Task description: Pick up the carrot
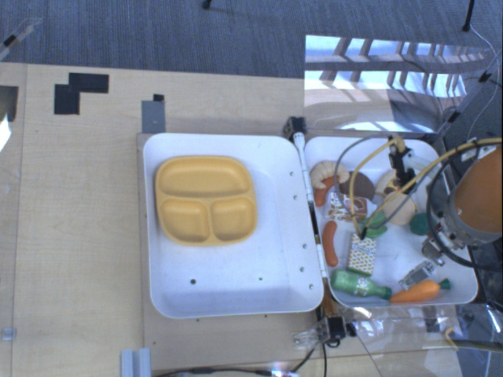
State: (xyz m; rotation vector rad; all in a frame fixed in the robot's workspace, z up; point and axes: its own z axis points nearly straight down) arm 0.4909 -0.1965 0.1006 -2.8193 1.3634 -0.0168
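Note:
The orange carrot [416, 291] with a green top lies along the front edge of the right bin [464, 293], near its front right corner. My gripper [424, 261] hangs just behind the carrot, under the grey arm [475, 203] with its orange band. Its two metal fingers [416, 274] stand apart, open, with nothing between them. The nearer finger ends close to the carrot's upper side, and I cannot tell whether it touches.
A green bottle [360, 283] lies left of the carrot. A red sausage [329, 243], a patterned card [361, 254] and several toy foods crowd the right bin's middle and back. A yellow divided plate [206, 199] sits in the left bin [236, 289]. Cables loop over the right bin.

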